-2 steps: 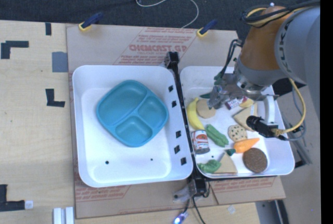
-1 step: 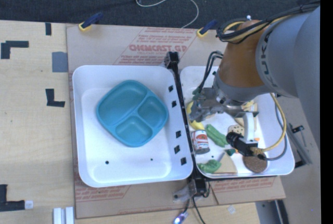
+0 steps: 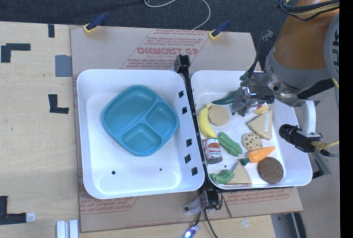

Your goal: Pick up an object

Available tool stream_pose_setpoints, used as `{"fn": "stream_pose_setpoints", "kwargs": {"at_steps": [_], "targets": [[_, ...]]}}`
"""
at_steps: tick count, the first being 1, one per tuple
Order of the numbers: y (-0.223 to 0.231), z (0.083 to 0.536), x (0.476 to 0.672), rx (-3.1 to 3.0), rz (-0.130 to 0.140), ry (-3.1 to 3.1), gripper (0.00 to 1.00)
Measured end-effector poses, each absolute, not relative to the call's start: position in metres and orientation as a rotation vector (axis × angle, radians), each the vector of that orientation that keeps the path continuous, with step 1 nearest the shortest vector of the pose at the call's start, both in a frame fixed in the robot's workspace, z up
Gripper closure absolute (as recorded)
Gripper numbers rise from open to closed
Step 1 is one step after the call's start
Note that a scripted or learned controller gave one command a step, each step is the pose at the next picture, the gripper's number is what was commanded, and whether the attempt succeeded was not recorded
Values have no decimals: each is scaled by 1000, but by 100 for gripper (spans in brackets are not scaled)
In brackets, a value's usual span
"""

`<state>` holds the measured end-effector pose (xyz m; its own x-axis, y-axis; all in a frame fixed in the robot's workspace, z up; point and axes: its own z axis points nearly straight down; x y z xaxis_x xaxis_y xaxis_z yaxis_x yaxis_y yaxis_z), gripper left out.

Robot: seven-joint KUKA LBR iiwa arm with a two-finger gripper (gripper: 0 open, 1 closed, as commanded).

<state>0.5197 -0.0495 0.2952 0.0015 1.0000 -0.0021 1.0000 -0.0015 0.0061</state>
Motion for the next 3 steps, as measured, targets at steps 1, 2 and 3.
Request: {"fn": "stream_pose_setpoints", "kwargs": {"at_steps": [1, 2, 3], "targets": [[-21, 226, 480, 2228, -15, 2231, 100], [28, 179, 535, 2219, -7, 2231, 100], [10, 298, 486, 2219, 4, 2220, 100]]}}
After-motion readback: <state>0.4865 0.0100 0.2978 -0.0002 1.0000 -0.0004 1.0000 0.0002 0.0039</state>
